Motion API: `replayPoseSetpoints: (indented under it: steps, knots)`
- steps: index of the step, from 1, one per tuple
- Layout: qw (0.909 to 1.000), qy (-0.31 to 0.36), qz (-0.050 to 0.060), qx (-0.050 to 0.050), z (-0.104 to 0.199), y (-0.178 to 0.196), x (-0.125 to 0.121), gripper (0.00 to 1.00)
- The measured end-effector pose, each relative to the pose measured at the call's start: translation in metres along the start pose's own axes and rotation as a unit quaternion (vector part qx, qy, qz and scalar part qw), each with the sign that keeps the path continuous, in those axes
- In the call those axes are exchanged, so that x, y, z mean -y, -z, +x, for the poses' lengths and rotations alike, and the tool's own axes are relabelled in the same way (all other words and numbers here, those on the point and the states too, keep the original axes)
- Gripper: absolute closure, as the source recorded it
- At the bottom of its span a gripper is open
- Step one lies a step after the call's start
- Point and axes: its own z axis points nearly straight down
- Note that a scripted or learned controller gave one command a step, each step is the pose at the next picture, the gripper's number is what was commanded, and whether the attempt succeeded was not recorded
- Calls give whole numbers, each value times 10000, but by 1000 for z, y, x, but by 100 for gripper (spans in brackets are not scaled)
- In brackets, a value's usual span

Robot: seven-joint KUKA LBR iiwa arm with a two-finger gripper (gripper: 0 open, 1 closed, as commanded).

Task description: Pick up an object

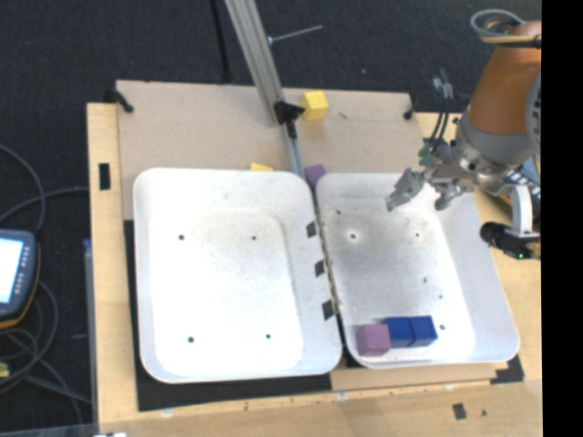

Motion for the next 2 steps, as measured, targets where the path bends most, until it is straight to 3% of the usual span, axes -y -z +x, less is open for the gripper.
replayPoseSetpoints:
  steps: [1, 2]
  knots:
    - [10000, -18, 37, -8, 30, -36, 64, 0]
    - [10000, -39, 6, 3, -24, -137, 113, 0]
